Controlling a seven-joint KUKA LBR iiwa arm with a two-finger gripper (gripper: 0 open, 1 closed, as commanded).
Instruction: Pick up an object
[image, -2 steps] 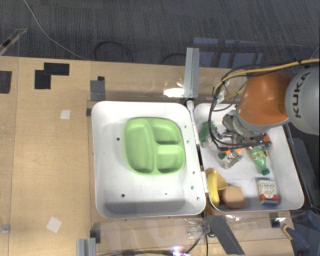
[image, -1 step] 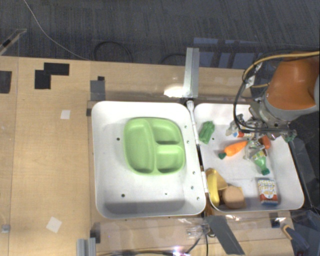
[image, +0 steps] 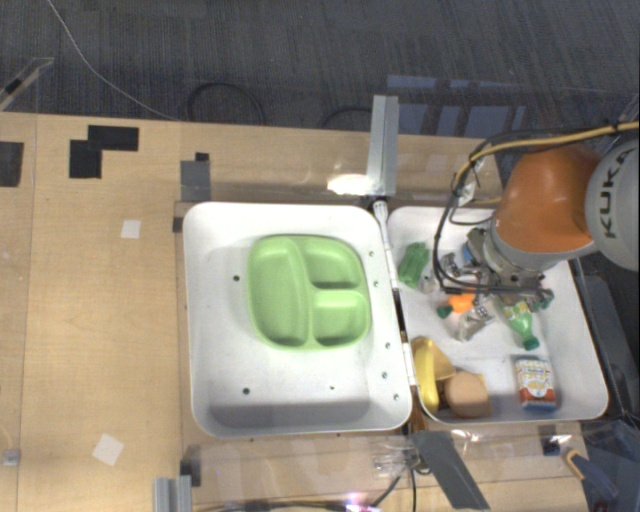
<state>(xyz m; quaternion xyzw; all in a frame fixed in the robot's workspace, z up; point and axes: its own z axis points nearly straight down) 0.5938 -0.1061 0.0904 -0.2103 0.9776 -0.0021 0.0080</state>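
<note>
We find the pincer (image: 478, 308) low in the right bin (image: 590, 395), finger state unreadable (wrist masks them). Just beneath: small orange piece (image: 458, 300). Beyond its left: moulded glossy green tray (image: 305, 290). Nearer us: rounded tan lump (image: 466, 393), curved yellow banana (image: 427, 368).

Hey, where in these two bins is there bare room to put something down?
The left bin has bare floor all around the green plate, widest along its near edge. The right bin is crowded: the arm hangs over its middle, with a banana, a brown lump and a small carton near the front.
</note>
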